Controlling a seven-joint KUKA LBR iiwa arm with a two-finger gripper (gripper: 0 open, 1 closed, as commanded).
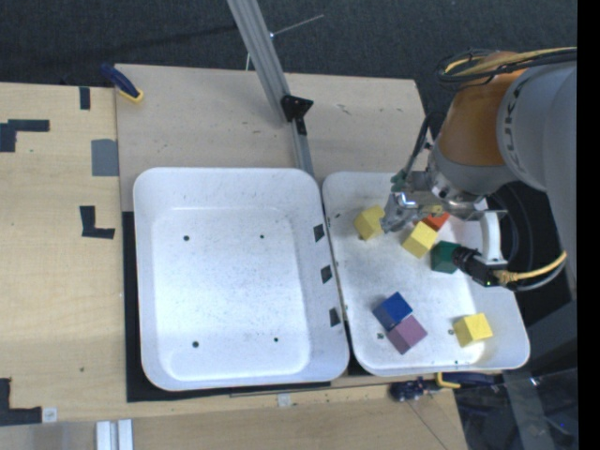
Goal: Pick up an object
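Note:
My gripper (400,216) hangs low over the upper middle of the right bin (361,340), between two yellow blocks. One yellow block (369,223) lies just to its left, another yellow block (421,239) just to its lower right. A red block (435,221) and a green block (443,257) sit close by on the right. Further down lie a blue block (393,308) touching a purple block (408,334), and a third yellow block (472,328) near the bin's lower right corner. Nothing shows between the fingers.
The left bin (150,251) adjoins the right one. A slanted metal pole (262,45) with a black clamp (296,107) stands behind the bins. The grey arm with its orange band (478,125) covers the right bin's upper right corner, with cables (525,272) alongside.

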